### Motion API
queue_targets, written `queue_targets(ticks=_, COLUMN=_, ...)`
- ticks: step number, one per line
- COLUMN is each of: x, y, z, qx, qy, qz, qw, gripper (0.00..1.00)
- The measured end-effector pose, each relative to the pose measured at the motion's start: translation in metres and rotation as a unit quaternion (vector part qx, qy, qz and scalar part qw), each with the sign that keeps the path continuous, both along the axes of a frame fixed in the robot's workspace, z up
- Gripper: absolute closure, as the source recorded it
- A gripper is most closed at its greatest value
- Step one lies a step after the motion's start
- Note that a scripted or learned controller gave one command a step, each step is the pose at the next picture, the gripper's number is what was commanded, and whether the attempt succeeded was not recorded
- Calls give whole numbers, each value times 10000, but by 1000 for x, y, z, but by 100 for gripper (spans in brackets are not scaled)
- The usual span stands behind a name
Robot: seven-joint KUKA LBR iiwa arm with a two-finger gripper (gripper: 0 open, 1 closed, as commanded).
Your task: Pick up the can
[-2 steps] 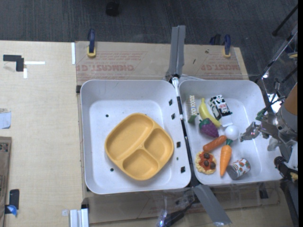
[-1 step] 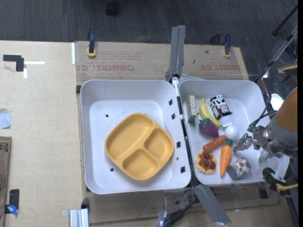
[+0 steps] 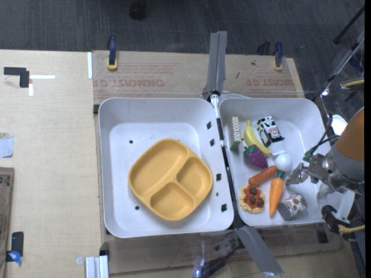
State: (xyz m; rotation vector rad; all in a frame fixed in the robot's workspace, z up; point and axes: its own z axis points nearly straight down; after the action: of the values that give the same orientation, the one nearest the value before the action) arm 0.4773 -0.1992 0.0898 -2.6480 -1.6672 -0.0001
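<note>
The can (image 3: 292, 206), silver with a red and white label, lies on its side in the front right corner of the right bin (image 3: 313, 117). My gripper (image 3: 301, 173) hangs just above and behind the can, over the right side of that bin, next to a white ball (image 3: 283, 161). The grey arm with its orange band (image 3: 354, 143) comes in from the right edge. Nothing shows between the gripper and the can, and they look apart.
Packed beside the can are two carrots (image 3: 276, 194), a small pizza toy (image 3: 253, 198), purple grapes (image 3: 255, 156), a banana (image 3: 253, 138) and a cow-print carton (image 3: 269, 131). The left bin (image 3: 116, 155) holds a yellow divided plate (image 3: 170, 179).
</note>
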Motion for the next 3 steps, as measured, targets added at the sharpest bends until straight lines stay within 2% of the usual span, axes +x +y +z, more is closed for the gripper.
queue_targets(ticks=3, x=0, y=0, z=0, qx=-1, qy=0, qz=0, qw=10000, gripper=0)
